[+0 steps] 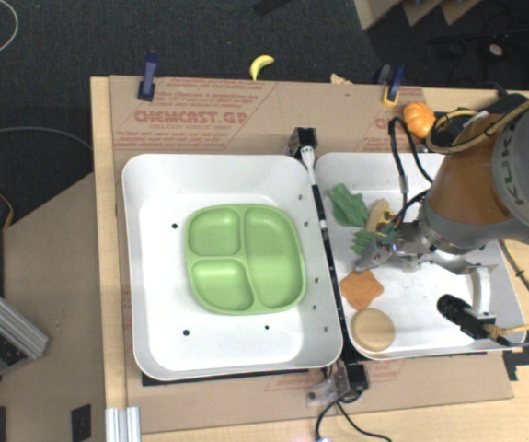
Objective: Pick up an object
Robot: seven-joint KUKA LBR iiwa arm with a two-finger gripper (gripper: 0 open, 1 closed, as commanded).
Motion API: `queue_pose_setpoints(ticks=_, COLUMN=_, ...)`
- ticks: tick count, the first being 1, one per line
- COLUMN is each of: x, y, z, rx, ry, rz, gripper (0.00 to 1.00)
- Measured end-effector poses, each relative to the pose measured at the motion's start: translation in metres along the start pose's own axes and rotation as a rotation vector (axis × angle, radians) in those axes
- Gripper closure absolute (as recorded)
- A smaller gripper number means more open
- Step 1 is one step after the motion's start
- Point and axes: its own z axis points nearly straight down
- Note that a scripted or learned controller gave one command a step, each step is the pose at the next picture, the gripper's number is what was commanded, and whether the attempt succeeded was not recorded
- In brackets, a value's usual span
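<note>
**Gripper low in the right bin, beside a green piece**

The gripper is down in the right bin, near its left wall and about halfway along it. The grey arm, with its orange band, covers much of the bin's right half. Whether the gripper is open or closed cannot be told, as its tip is blurred. Nothing can be seen held in it.

Five loose things lie in this bin, all in its left half. A dark green leaf lies toward the far-left corner. A yellow piece sits just beside the leaf, on the arm's side. A small green piece lies right at the gripper's tip; I cannot tell whether the two touch. An orange slice lies flat between the gripper and the front edge, close to the left wall. A round tan bun sits in the front-left corner, just beside the slice.

The left bin holds a light green plate with three compartments, set at its middle.

Both bins rest on a brown sheet. Two blue clamps grip its far edge. An orange ball sits near its far-right corner, next to the arm. A yellow banana lies on the dark floor just past the far edge.
</note>
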Motion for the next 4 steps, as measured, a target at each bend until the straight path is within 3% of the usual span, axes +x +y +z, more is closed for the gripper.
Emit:
queue_pose_setpoints(ticks=1, x=0.014, y=-0.056, z=0.002, rx=-0.016, ry=-0.006, rz=0.006, gripper=0.0)
queue_pose_setpoints(ticks=2, x=0.015, y=-0.054, z=-0.008, rx=-0.02, ry=-0.005, rz=0.004, gripper=1.0)
queue_pose_setpoints(ticks=3, x=0.064, y=-0.055, z=-0.143, rx=-0.027, ry=-0.006, rz=-0.004, gripper=1.0)
queue_pose_setpoints(ticks=4, x=0.11, y=-0.056, z=-0.16, rx=-0.018, ry=-0.006, rz=-0.001, gripper=1.0)
